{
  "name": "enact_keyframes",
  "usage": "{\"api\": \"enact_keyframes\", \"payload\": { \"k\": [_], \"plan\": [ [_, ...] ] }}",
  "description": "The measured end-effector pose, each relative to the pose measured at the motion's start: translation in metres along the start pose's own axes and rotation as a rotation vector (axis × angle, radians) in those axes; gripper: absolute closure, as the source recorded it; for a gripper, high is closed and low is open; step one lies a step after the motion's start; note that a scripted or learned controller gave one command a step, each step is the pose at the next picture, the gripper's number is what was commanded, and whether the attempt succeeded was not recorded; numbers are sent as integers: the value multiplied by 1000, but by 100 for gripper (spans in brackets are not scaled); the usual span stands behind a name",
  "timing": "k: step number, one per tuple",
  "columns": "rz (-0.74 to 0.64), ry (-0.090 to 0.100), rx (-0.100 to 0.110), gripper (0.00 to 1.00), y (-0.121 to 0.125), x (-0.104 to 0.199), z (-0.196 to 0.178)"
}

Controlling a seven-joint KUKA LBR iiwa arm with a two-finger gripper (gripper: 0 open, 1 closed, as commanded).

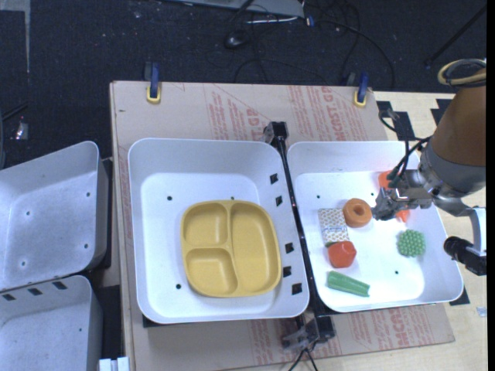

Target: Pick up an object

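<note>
In the right bin [433, 280], gripper [384, 207] sits low beside the orange donut [357, 212]; can't tell its state; nothing lifted, pick not done.

Orange item [384, 179] half hidden behind pincer [384, 207]

Cardboard-topped bench [201, 114] — two white bins [155, 207], side by side
</note>
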State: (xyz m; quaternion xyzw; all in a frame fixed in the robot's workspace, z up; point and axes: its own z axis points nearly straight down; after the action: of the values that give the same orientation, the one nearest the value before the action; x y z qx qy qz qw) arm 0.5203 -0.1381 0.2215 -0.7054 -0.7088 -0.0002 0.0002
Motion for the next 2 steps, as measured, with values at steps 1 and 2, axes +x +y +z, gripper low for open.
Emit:
{"api": "enact_keyframes", "payload": {
  "k": [1, 2],
  "plan": [
    [-1, 0, 2, 100, -4, 60, 4],
    [-2, 0, -1, 100, -3, 112, -9]
  ]
}}
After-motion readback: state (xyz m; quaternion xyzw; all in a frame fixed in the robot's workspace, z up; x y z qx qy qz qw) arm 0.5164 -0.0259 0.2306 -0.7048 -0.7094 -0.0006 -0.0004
